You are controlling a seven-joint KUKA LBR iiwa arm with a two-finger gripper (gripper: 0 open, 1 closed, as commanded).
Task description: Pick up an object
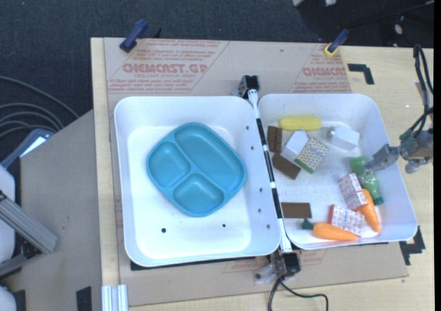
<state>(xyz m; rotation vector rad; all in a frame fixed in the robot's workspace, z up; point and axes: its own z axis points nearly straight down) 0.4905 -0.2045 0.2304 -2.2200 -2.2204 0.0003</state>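
Gripper [386,158] sits at the right rim of the right-hand shallow white bin [386,116], just over the clutter; can't tell whether the jaws are released or clenched, and nothing visibly sits between them. Candidates are all in that bin: one yellow toy corn cob [300,123], two orange toy carrots [335,232], a green toy vegetable [366,173] nearest the gripper, two red-and-white snack packets [351,191], roughly three brown chocolate-like slabs [296,210], one checkered box [313,154], a couple of white blocks [343,138]. My read: all light, rigid plastic or card, not fragile; carrots and corn are smooth and round, likely to squirt out, so pinch across mid-body. Slabs lie flat, hard to get under. Left-hand white bin [138,234] holds one blue three-compartment plastic plate [196,168]. Both bins sit on the desk [172,68].
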